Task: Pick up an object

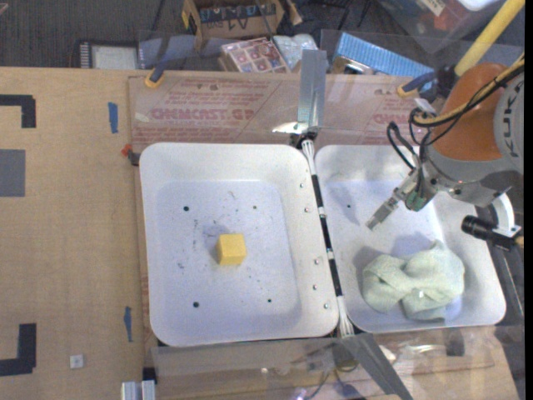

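Brown cardboard covers the bench (67, 240) under the two bins, and at 12 o'clock, behind them, lies clutter: boxes, cables and a blue packet.

Next in size is the grey arm (479, 132), which enters from 3 o'clock with its orange band high at the right. Below it are the left bin (158, 173) and the right bin (341, 173), touching along their middle edge.

In the right bin, toward 5 o'clock, sits a pale green cloth (414, 283), crumpled into a loose heap. I judge it soft, light and not fragile; it will give way under the fingers, so a bite from above on one raised fold near the middle of the heap seems best.

The gripper (381, 216) hangs over the right bin, at about 11 o'clock from the cloth and apart from it. It looks thin and pointed, but whether it is spread or pressed together I cannot tell; nothing is seen in it.

Smallest is the yellow block (231, 249), near the centre of the left bin. It looks stiff and light, with flat sides; two opposite faces would be a good hold.
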Available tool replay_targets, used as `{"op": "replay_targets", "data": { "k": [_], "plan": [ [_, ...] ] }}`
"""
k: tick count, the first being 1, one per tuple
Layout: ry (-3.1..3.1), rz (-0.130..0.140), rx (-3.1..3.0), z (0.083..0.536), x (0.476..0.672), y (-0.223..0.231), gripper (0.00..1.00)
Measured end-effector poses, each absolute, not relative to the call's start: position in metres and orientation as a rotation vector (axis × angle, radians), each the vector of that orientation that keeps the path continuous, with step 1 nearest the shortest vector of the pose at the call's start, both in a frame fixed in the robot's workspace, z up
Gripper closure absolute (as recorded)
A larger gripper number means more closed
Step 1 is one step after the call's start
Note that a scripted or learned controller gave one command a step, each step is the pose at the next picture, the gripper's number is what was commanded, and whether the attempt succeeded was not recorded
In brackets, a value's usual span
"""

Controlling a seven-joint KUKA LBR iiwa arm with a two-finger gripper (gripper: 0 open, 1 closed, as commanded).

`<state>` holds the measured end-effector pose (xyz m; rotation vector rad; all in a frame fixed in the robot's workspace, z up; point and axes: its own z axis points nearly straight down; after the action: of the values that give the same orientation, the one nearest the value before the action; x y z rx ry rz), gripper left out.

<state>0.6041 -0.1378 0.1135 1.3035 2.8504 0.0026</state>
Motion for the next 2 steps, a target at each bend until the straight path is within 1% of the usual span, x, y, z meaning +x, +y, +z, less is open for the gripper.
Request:
{"op": "replay_targets", "data": {
  "k": [1,2],
  "plan": [
    [3.024,0.002,0.824,0.0876,0.6475,-0.1258,0.00],
    [3.129,0.001,0.094,0.0877,0.6560,-0.1284,0.00]
  ]
}}
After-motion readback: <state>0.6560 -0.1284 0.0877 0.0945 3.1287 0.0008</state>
